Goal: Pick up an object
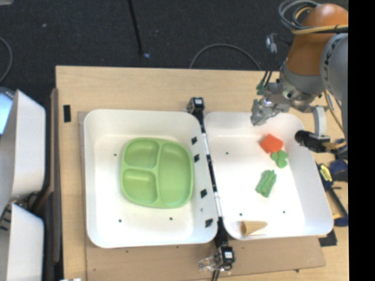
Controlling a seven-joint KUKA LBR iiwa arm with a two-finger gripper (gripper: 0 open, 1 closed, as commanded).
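Observation:
My gripper [260, 115] hangs over the far edge of the right bin [234, 215], up and to the left of an orange-red block [270, 143]. Nothing shows between its fingers. Just below the block lies a small green piece [280, 158]. A longer ridged green object [266, 183] rests near the bin's middle. A tan wedge [253, 228] sits by the bin's near edge.
The left bin [99, 215] holds a light green divided plate [157, 172]. A black clip rail [206, 168] runs between the two bins. Black and blue fittings [319, 142] stick in at the right bin's right rim. Cables cross the dark floor beyond the bench.

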